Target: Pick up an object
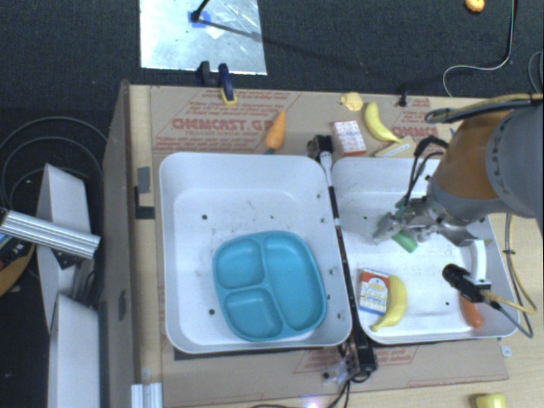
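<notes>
My gripper (399, 230) hangs low over the middle of the right white bin (365, 181), reaching in from the right. A small green object (406, 243) lies right against its lower side; I cannot see whether it sits between the gripper's tips. Nearer the front of this bin, a red and white box (372, 291) lies beside a yellow banana (393, 303). An orange piece (470, 312) rests at the bin's front right. In the left white bin (195, 185) lies a blue divided plate (269, 284).
Behind the bins on the cardboard lie an orange carrot (274, 130), a small patterned box (348, 136), a second banana (378, 122) and a pale stick (391, 150). The rim between the bins (334, 219) runs just left of the gripper.
</notes>
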Controlling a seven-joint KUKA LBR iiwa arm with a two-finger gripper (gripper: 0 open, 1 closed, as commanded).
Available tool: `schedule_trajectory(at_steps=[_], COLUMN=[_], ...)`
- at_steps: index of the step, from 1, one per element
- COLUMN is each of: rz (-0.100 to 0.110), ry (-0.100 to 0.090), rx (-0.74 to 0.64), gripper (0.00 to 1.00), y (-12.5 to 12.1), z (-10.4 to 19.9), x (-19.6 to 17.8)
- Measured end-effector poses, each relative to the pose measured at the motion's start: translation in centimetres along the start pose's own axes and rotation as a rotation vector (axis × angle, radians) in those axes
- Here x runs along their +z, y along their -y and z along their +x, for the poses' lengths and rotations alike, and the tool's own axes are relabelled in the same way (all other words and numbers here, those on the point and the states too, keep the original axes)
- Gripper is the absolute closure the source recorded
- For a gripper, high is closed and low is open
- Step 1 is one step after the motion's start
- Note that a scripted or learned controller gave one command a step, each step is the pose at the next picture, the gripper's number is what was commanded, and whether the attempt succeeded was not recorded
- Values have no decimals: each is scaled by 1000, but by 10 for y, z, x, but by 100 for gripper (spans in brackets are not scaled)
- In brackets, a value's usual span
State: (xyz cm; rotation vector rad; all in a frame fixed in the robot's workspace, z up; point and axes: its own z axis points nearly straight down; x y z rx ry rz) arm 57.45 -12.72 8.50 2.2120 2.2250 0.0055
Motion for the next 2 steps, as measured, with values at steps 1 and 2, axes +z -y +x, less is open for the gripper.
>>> schedule_trajectory(at_steps=[1,2], rz=[2,-5], ry=[0,-5], rx=[1,-8], gripper=[100,100], y=[1,-1], z=[-1,101], x=[-10,-105])
